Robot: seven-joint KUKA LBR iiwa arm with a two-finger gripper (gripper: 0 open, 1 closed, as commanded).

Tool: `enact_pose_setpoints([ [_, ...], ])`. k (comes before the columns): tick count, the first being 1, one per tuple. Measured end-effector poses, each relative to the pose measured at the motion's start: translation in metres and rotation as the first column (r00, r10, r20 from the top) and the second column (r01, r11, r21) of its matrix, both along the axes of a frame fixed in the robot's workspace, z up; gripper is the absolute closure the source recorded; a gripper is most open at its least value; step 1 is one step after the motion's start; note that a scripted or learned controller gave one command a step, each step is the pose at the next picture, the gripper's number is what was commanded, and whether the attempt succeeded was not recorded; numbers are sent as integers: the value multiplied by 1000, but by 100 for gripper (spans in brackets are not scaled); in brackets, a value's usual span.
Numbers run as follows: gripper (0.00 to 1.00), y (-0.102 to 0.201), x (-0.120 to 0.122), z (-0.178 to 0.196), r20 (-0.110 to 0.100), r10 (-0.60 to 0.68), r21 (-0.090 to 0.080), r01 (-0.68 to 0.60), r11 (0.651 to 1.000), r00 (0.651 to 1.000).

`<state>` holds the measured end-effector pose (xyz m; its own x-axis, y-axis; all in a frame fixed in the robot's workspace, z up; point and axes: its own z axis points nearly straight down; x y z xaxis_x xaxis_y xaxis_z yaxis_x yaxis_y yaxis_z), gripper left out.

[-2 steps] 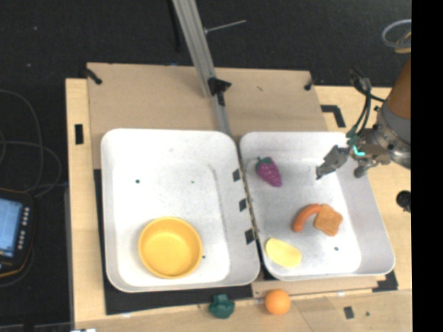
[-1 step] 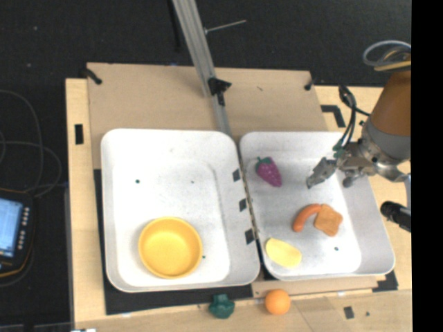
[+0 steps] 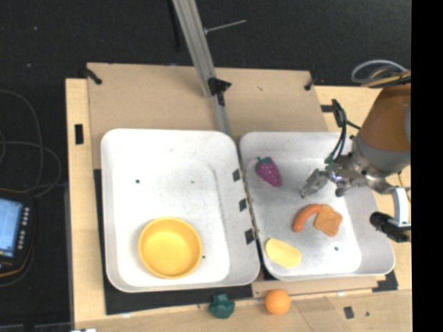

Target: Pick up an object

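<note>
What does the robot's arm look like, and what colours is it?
The robot arm is fat and round, with a big orange band above a grey wrist. A thin black cable loops beside it. At its tip sits a small dark-grey metal gripper with a tiny bluish light near it.

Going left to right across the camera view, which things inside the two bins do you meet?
Yellow bowl → purple grapes → pale yellow piece → orange sausage → toast-coloured piece. The sausage and toast piece touch; the gripper hangs above them.
</note>
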<state>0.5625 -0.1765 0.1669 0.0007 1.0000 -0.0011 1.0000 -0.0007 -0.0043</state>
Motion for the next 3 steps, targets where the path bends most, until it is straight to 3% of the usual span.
enact_pose_setpoints([
  [1, 0, 0, -10, -58, -1, 1, 1, -1, 1000, 1000],
  [2, 100, -1, -8, -43, 8, -4, 0, 4, 1000, 1000],
  [3, 100, -5, -3, 21, 13, 3, -2, -3, 1000, 1000],
])
